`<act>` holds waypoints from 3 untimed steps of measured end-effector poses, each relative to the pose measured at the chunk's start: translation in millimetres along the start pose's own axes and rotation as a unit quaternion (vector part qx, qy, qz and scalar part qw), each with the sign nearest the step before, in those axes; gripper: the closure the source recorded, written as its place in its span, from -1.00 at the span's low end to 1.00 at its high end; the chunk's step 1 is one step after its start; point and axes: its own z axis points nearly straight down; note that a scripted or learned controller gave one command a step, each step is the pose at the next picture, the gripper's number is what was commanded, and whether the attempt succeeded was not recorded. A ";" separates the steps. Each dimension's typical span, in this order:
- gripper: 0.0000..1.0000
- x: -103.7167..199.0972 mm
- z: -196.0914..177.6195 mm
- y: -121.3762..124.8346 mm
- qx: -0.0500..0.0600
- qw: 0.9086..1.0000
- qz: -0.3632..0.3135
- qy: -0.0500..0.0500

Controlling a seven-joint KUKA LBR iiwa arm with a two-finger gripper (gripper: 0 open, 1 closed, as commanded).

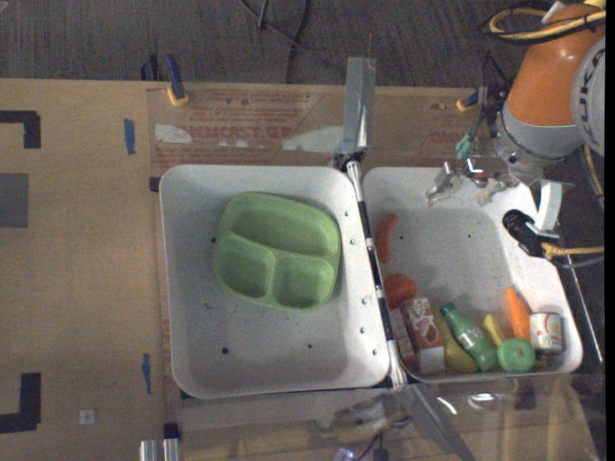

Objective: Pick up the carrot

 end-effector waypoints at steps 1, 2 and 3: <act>-1.00 2.0 28.5 -2.7 0.000 0.994 -0.107 0.000; -1.00 -39.5 99.4 -86.1 -0.002 0.989 -0.148 -0.001; -1.00 -75.5 86.6 -151.6 -0.004 1.000 -0.031 0.003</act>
